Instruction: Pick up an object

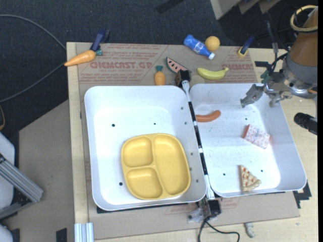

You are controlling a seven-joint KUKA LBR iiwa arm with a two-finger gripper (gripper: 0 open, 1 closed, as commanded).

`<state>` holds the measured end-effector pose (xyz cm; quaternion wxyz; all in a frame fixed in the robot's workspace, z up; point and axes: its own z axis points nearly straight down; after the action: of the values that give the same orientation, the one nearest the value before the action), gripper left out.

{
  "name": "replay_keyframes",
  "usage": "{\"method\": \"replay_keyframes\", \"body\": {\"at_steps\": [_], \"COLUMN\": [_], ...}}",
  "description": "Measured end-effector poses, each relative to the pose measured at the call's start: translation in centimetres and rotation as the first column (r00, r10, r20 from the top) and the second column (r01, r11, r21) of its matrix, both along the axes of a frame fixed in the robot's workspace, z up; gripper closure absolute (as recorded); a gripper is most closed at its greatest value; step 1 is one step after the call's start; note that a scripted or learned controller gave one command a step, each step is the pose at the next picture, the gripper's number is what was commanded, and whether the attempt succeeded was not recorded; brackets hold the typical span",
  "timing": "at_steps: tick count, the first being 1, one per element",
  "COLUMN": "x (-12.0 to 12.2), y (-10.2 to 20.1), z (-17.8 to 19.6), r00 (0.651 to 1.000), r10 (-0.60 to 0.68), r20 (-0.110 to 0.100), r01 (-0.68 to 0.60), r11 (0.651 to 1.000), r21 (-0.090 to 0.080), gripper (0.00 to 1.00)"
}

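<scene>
Objects for picking lie in the right bin (pixel 282 135), and none of them sits between the fingers. The gripper (pixel 261 95) hangs over that bin's far right corner with its two fingers spread apart; one finger (pixel 249 97) points left and down toward the bin floor, and nothing is held between them. Nearest to it, on the near side, is a pink-and-white packet (pixel 256 136) lying flat toward the right of the bin. A hot dog sausage (pixel 208 116) lies well to the left of the gripper, near the bin's left wall. A pizza slice (pixel 248 178) rests at the near end of the same bin. Behind the gripper the grey wrist and its orange band (pixel 305 49) rise off toward the far right. The left bin (pixel 101 110) holds a yellow divided plate (pixel 155 165). On the cardboard beyond the bins lie a banana (pixel 212 73), a blue bottle (pixel 198 46), an orange (pixel 212 43), a watermelon slice (pixel 173 65) and a carrot (pixel 81 58).
</scene>
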<state>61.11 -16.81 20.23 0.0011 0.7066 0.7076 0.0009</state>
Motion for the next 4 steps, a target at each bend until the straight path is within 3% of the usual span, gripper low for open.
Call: {"method": "replay_keyframes", "body": {"at_steps": [1,2,3,4], "x": [-0.1,0.6,4.1,0.4], "y": [4.8,-1.6,-5.5,1.2], "z": [-7.9,-11.8,-3.1,-8.3], "r00": [1.000,1.000,1.000,1.000], "r10": [-0.001,-0.002,-0.001,0.000], "r20": [-0.005,-0.003,0.001,-0.004], "r01": [0.001,0.002,0.001,0.000], "r11": [1.000,1.000,1.000,1.000], "r21": [0.002,-0.002,-0.002,0.002], "gripper": [0.00,0.00,0.00,0.00]}}
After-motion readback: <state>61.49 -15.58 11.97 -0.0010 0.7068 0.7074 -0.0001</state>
